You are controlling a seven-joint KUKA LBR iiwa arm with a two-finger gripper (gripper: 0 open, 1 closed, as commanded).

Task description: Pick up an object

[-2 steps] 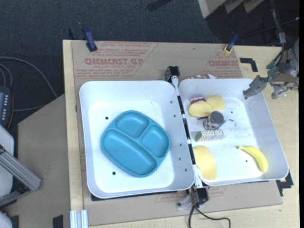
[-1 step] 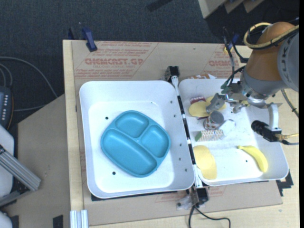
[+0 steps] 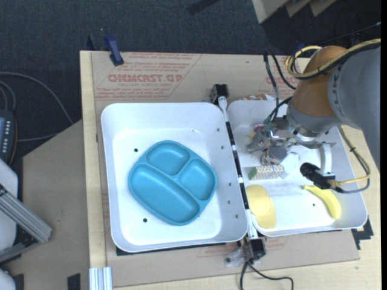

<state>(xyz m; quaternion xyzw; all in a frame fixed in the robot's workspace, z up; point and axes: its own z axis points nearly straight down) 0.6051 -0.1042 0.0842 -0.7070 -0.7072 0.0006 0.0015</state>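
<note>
Brown bench [image 3: 151,77] carries two white bins. Left bin [image 3: 115,162] holds a blue divided plate [image 3: 172,181]. Right bin [image 3: 357,213], beside it, holds a banana [image 3: 326,202], a pale yellow disc [image 3: 261,205] and small clutter. Over this clutter hangs the gripper [image 3: 275,153]; whether it grips anything, I cannot tell.

Printed in red across the brown board [image 3: 151,77] beneath the bins: "CHEMCAST GP" in large letters, partly hidden at its right end. Smaller red lines above and below, too small to read.
</note>
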